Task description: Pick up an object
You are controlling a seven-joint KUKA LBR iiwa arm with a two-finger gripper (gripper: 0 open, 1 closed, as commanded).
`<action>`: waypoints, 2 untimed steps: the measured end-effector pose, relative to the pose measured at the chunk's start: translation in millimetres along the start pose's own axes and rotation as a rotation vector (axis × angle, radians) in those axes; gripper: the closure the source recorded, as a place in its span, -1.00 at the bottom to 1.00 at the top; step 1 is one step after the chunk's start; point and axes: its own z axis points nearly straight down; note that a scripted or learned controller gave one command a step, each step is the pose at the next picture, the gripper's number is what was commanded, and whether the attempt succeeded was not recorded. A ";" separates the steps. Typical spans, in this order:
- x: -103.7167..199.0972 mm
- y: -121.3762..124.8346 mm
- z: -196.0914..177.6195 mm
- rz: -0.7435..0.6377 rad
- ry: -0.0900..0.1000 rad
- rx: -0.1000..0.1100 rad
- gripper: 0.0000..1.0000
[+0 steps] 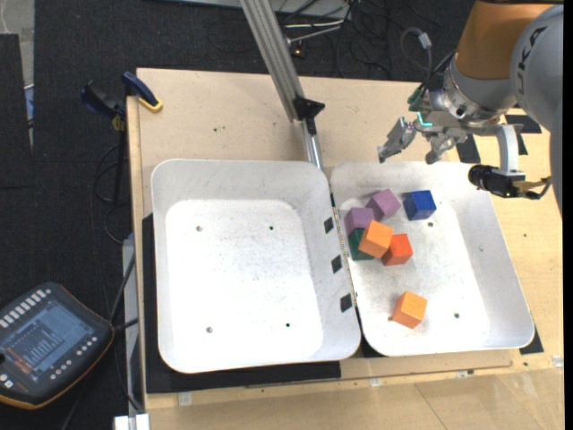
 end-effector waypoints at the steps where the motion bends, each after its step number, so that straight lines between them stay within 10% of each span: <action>1: 8.8 -5.0 58.4 0.000 0.001 0.005 -1.00; 2: 0.7 -7.7 106.5 0.004 0.000 0.005 -1.00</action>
